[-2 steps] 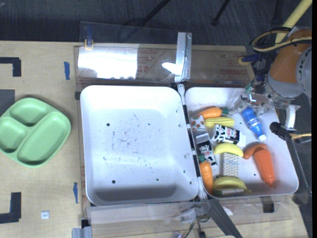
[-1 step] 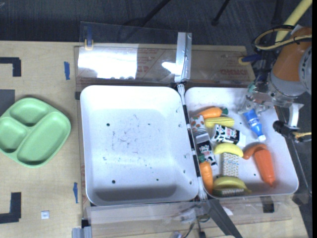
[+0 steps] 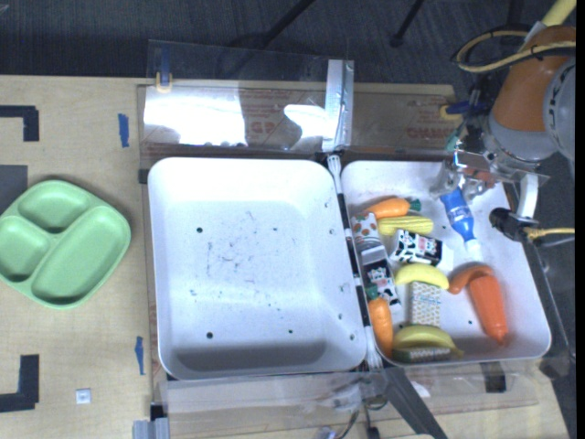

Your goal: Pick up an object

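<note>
Gripper (image 3: 464,183): clenched on blue tube (image 3: 459,216), above right bin (image 3: 535,332).
Bench (image 3: 73,108): pale wood; dark floor behind.
Tube axis: slanted, upper end at gripper.

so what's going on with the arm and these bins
A grey robot arm with an orange band reaches in over the right bin, which is crowded with toy food: carrots, bananas, corn and small boxes. Its gripper hangs at the far edge, right by a blue tube. The left bin sits beside it, and a green divided plate lies on the bench.
</note>
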`<state>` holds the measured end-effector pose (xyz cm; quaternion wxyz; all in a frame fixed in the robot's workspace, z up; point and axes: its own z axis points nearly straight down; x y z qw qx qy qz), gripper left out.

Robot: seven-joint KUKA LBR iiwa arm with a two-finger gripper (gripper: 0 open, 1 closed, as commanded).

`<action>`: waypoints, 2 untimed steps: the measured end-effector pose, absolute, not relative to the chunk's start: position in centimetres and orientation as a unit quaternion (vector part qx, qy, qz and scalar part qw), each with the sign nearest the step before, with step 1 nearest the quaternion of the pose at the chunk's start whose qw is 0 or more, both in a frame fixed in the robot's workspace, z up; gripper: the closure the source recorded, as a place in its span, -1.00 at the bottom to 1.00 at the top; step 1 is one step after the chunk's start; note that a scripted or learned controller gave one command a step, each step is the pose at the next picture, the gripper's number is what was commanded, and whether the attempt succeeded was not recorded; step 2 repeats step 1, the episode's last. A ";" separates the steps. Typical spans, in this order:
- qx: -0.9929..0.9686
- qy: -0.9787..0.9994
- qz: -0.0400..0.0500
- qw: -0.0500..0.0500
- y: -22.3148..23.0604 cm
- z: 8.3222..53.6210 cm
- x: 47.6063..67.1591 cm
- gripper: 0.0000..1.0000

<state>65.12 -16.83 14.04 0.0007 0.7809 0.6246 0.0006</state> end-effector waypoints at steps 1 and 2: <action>0.700 0.714 0.000 0.000 -10.6 18.6 64.2 1.00; 0.700 0.714 0.000 0.000 -10.6 18.6 64.2 1.00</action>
